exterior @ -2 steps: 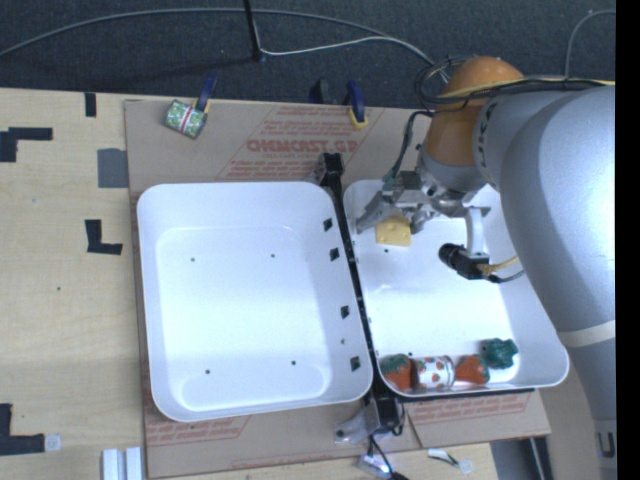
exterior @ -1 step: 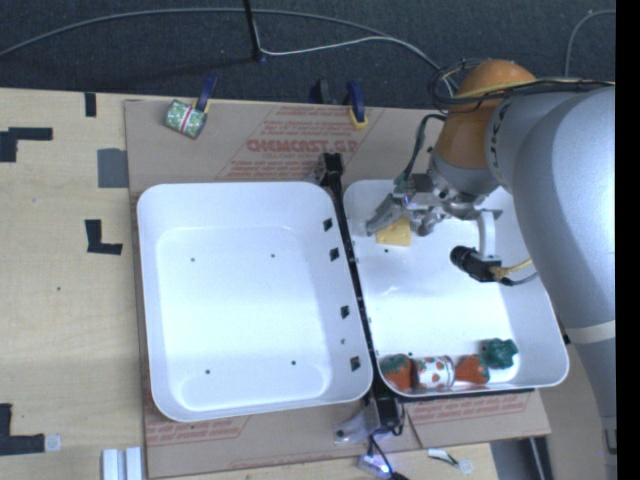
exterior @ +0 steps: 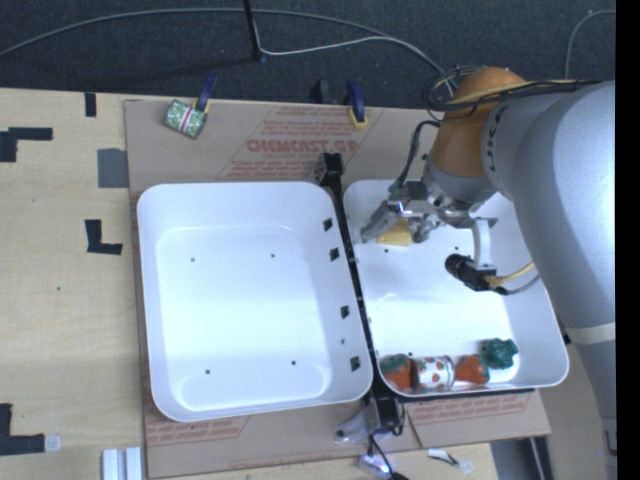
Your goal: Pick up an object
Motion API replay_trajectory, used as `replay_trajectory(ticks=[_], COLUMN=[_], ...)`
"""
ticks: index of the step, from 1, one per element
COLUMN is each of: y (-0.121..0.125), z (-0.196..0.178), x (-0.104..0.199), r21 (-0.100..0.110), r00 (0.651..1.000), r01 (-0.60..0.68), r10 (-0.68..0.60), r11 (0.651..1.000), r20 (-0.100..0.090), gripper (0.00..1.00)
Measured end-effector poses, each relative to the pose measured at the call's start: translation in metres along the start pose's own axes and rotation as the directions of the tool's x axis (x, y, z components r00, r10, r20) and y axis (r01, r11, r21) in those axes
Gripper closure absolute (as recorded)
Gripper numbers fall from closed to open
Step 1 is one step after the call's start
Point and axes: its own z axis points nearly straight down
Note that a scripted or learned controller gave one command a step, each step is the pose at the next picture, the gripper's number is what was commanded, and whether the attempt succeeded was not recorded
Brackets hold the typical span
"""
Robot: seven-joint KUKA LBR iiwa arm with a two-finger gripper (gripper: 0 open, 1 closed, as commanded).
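My gripper (exterior: pixel 400 224) hangs over the far left part of the right bin (exterior: pixel 530 308), close to the divider between the two bins. A small pale yellow object (exterior: pixel 398 236) shows between its grey fingers (exterior: pixel 377 225), and the gripper is shut on it. Along the near wall of the same bin lie an orange-red item with a green top (exterior: pixel 398 371), a white and red can (exterior: pixel 434 372), another orange piece (exterior: pixel 472 371) and a green lump (exterior: pixel 498 350).
The left bin (exterior: pixel 160 268) stands beside the right one, with black clips along their shared rim (exterior: pixel 345 268). A small green and white box (exterior: pixel 185 118) lies on the cardboard at the far left. The arm's grey body (exterior: pixel 570 188) overhangs the right bin's right side.
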Motion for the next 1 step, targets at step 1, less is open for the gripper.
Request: replay_trajectory(ticks=[1], y=[-0.0111], z=[-0.0689], x=[-0.0243], r21=[-0.005], r00=[1.000], r01=[-0.002], r10=[0.002], r11=[1.000], r20=[0.001], gripper=[0.00])
